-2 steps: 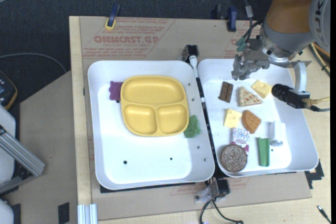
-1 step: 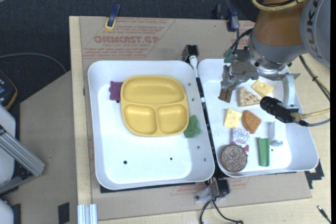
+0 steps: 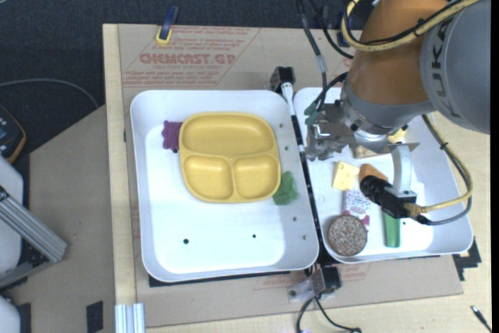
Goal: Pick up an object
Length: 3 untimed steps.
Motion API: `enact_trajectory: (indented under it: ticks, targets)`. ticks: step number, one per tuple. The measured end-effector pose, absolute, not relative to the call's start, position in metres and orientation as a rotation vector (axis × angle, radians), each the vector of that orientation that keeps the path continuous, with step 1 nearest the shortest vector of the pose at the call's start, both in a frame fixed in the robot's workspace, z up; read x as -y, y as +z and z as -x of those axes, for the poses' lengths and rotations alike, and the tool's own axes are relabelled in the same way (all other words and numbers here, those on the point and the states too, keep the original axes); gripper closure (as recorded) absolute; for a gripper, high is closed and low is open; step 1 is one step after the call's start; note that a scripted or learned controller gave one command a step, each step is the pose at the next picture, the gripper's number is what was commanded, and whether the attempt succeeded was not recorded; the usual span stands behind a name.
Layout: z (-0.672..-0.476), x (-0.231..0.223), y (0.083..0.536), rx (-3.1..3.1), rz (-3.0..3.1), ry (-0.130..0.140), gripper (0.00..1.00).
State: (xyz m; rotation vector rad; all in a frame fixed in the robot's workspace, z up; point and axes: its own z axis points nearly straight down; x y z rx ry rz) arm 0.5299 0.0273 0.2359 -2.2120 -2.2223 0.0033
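At the left of the frame, the left bin [image 3: 156,246] carries a yellow divided tray [image 3: 230,156] — broad, stiff plastic, probably light but too wide for two fingers except at its rim — with a purple piece [image 3: 170,135] touching its left edge and a soft-looking green lump [image 3: 285,189] at its lower right. Moving right, the gripper [image 3: 321,138] hangs low over the near-left corner of the right bin [image 3: 460,234]; whether it is apart or together, I cannot tell. Just beside it lies a yellow wedge [image 3: 345,175] — small, flat-sided, likely an easy pinch across its faces. Below sits a round speckled puck [image 3: 347,234], and a green marker-like stick [image 3: 391,230], slim and possibly slippery.
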Motion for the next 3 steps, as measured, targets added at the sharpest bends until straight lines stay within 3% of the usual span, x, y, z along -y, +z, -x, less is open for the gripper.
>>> enact_trajectory:
  ticks: [1, 2, 3]
  targets:
    - [-0.496, -0.072, 0.217, 2.222, 2.211, 0.005, 1.0]
    - [-0.497, -0.066, 0.231, 2.222, 2.224, -0.003, 1.0]
    - [-0.485, -0.062, 0.229, 2.217, 2.221, 0.004, 1.0]
